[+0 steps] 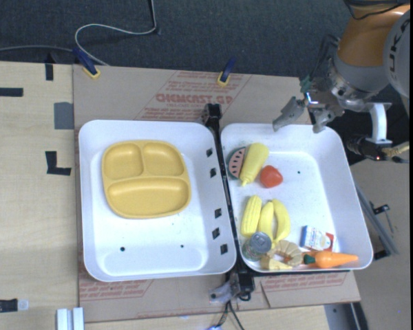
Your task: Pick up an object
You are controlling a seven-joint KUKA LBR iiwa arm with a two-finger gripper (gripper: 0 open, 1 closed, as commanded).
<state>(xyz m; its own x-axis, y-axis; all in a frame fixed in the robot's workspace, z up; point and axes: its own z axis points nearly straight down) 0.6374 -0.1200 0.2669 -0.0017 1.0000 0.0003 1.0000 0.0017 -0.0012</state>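
Gripper [304,113] spread, holding nothing, above right bin [344,158] far rim. I judge risk: toys crowd bin's near edge; fingers could wedge between corn [251,216] and banana [281,220].

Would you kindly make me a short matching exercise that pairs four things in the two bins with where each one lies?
Things:
1. yellow plate
2. tomato
3. carrot
4. watermelon slice

Places:
A. near corner of the right bin, beside a small carton
B. in the left bin, alone
C. right bin, against the divider at the far end
D. right bin, just right of an ear of corn

Pairs: 1-B, 2-D, 3-A, 4-C
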